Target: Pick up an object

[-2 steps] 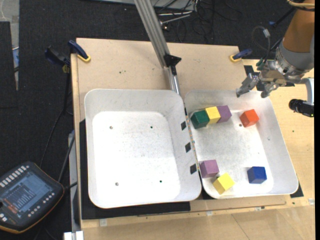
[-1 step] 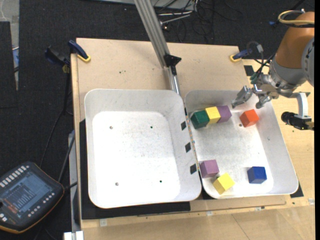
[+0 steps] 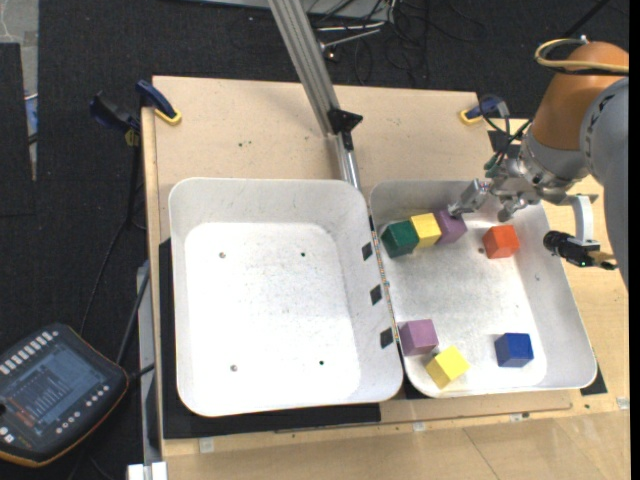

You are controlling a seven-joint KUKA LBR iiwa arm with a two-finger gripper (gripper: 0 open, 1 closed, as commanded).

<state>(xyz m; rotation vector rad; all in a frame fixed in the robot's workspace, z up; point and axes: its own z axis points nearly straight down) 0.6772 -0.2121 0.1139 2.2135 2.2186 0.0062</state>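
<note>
Arm in from the right, orange band high, wrist bent down over the back of the right-hand bin [image 3: 560, 298]. The gripper [image 3: 490, 200] hangs above the far rim with its two fingers spread open; nothing sits between them that I can see.

Blocks, relative to the jaws:
- orange cube [image 3: 500, 240]: just below and a touch right of the fingertips, apart from them. Nearest loose piece, so my guess is this is the one being lined up, though that is only a reading of the pose.
- purple block [image 3: 451, 226]: just left of the jaws, close under one fingertip. Could be touching it; the angle is too poor to say.
- yellow cube [image 3: 427, 229] and green cube [image 3: 400, 237]: further left, in a row, each pressed against its neighbour, the green one near the bin's inner wall. Packed that tight, a clean grasp looks awkward.
- second purple cube [image 3: 418, 335], second yellow cube [image 3: 446, 365], blue cube [image 3: 513, 349]: well below the jaws, along the near side of the bin.

Left bin [image 3: 190, 218]: no blocks in it.

Hard to make out: the fingers are thin, grey and lie against the white rim, so their exact tips and height above the floor are unclear. The wrist body hides part of the bin's back corner. The arm itself is cut off by the picture edge.
</note>
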